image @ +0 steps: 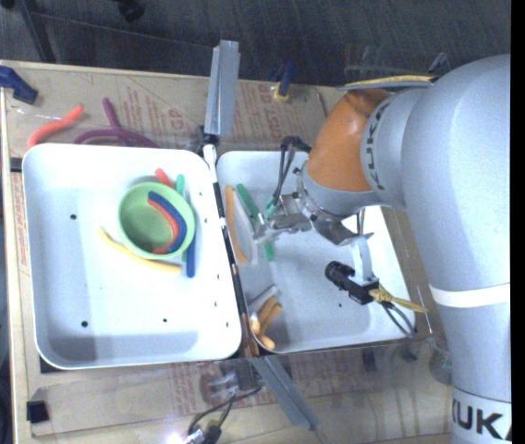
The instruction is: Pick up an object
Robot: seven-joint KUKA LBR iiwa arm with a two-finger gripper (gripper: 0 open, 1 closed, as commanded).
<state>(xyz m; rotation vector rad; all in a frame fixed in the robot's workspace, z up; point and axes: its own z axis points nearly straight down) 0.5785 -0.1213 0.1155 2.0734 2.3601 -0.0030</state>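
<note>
My gripper (264,239) hangs low over the left part of the right bin (336,326), close to the wall between the bins. A green stick (247,203) and a long orange stick (232,213) lie just left of it, and a small green piece (269,250) shows right at its tip. Orange and tan pieces (264,318) rest in the right bin's front left corner. In the left bin (68,285) sits a green bowl (152,220) with a blue strip (177,213), a red strip (164,176) and a yellow strip (142,252) around it.
The grey arm with its orange band (341,151) covers the right bin's right side. A black connector with cable (350,280) hangs over that bin. Purple tubing (115,137) and a red-orange strip (54,126) lie on the bench behind the left bin. A metal bar (222,86) stands between the bins.
</note>
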